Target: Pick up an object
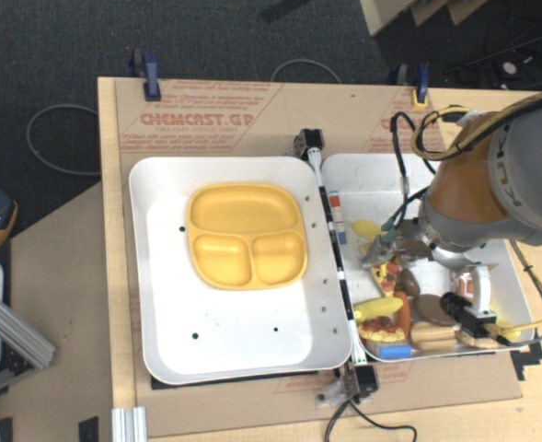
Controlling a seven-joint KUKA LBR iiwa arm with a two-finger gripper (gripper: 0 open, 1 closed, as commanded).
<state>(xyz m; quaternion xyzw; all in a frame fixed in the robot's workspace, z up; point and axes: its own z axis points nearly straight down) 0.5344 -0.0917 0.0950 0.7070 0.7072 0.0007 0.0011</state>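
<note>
Camera view: looking down at a slant on a brown worktop (215, 109) with red print, held by blue clamps at its far edge.
Left bin: a shallow white bin (160, 339) on the worktop's left half.
Tray: a yellow divided tray (247, 235) lies flat in the left bin, toward its far side, with one long compartment and two smaller ones nearer the viewer.
Right bin: a second white bin (363, 178) sits just beside the first, their long edges meeting.
Arm: the grey arm (524, 168) with its orange band reaches in from the right and hangs over the right bin, covering much of it.
Pincer: the pincer (387, 244) points toward the left part of the right bin, low over the heap of toys; its tips are lost among dark parts and clutter, so whether they are apart or together cannot be told.
Objects: a jumble of small toy pieces (399, 316) lies in the right bin, mostly at its near end, just below and beside the pincer.
Yellow piece: a small yellow piece (366, 229) lies just left of the pincer, touching or nearly so.
Banana shape: a yellow banana-like piece (378, 309) lies nearer the viewer, apart from the pincer.
Blue piece: a blue block (395, 351) rests at the bin's near edge.
</note>
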